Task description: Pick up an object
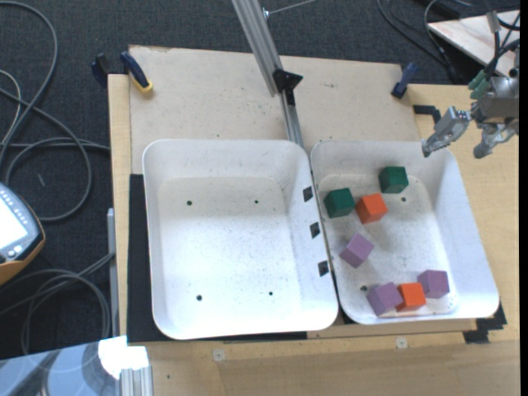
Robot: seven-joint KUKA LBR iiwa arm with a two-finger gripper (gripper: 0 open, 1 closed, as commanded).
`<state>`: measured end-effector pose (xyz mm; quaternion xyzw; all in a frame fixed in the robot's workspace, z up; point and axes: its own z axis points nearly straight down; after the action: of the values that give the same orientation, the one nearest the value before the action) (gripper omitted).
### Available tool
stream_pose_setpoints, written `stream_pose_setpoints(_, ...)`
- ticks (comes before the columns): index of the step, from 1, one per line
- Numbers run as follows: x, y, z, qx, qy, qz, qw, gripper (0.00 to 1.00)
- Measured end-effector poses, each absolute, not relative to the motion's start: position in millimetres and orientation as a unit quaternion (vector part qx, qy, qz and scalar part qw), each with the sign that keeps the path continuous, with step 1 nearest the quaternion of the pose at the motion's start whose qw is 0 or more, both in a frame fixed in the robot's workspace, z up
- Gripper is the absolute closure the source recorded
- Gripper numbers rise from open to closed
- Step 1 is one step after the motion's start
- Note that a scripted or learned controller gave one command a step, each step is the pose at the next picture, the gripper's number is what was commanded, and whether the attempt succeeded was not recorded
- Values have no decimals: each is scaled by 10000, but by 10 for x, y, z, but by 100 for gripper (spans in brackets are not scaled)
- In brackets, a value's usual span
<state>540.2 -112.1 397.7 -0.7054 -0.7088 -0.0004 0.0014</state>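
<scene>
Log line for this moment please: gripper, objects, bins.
gripper: open, nothing held, over right bin top-right corner | right bin: seven blocks | left bin | pick: not yet done

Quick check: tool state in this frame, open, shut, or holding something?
Tool: open, fingers spread with nothing between them, at the upper right corner of the right shallow white bin.

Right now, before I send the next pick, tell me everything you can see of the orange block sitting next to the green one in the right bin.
The orange block is a small cube with a matte look, flat faces and one corner turned toward the camera. It sits on the floor of the right bin, in the upper half. Its left side appears to touch a green block; another green block lies apart, up and right. The gripper is off by the bin's upper right rim, not touching it.
</scene>
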Motion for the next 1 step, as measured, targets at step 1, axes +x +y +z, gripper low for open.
stream_pose_setpoints(1,5035,-809,4138,-7055,-7087,-7,7,0)
